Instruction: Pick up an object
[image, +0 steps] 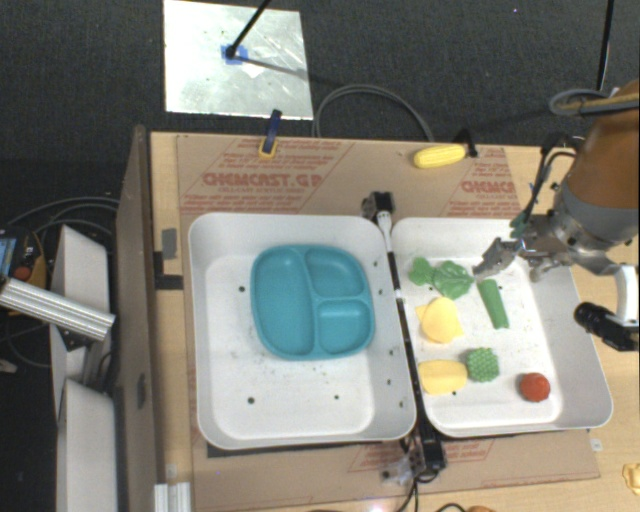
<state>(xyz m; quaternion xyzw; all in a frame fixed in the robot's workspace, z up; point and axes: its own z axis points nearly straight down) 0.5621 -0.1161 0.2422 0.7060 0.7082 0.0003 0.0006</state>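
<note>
Progress: nothing lifted, pick not begun | gripper (497, 258) hovered upper right of frame over right bin (590, 400), finger state unclear | nearest: green stick (492, 304), leafy green (441, 276), right-centre

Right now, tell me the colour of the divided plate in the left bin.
Teal blue, the divided plate, seen in the camera view.

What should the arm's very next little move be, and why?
Probably a short drop straight down. The gripper hovers above the right bin, just over the upper end of the green stick-shaped toy, beside the leafy green toy. Nothing shows between its fingers, so lowering onto the stick seems the nearest chance.
</note>
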